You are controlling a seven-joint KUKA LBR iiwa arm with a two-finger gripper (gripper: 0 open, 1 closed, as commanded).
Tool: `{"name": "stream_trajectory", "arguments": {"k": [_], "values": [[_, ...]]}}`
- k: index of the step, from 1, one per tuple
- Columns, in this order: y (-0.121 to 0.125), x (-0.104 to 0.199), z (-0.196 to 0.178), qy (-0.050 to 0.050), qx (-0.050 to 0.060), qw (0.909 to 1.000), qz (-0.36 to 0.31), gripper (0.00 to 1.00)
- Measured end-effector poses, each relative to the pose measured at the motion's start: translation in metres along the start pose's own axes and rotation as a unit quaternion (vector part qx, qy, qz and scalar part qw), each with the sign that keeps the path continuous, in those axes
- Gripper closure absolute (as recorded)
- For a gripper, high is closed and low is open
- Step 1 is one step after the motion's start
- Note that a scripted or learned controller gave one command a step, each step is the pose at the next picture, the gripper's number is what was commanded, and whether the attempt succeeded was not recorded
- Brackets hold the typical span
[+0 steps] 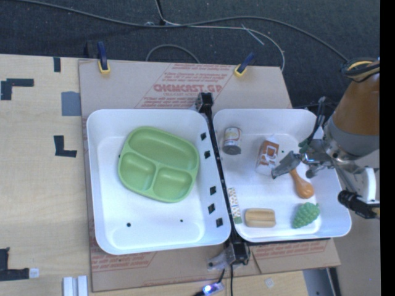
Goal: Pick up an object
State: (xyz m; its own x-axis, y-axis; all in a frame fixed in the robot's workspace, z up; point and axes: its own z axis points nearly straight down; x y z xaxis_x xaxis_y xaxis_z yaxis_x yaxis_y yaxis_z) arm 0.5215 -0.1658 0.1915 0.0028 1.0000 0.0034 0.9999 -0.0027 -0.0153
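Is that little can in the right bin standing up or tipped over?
Tipped over: the can lies on its side on the right bin floor.

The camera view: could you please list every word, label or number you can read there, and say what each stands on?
"CHEMCAST GP", red, on the brown board under the bins; more red print on its front edge is too blurred to read.
Small can: label too small to read.
Orange and white packet: print too blurred to read.

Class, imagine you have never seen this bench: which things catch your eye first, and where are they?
The big green divided plate fills much of the left bin. In the right bin, the grey arm's pincer hangs over small items: a tin can, a green grape bunch and a tan block.
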Motion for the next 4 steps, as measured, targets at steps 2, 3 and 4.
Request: {"name": "stream_trajectory", "arguments": {"k": [2,3,4], "values": [[-0.005,0.005,0.053,-0.001,-0.004,1.0,-0.002,0.0],[-0.005,0.005,0.106,-0.002,-0.006,1.0,-0.002,0.0],[-0.004,0.005,0.093,-0.002,-0.007,1.0,-0.002,1.0]]}}
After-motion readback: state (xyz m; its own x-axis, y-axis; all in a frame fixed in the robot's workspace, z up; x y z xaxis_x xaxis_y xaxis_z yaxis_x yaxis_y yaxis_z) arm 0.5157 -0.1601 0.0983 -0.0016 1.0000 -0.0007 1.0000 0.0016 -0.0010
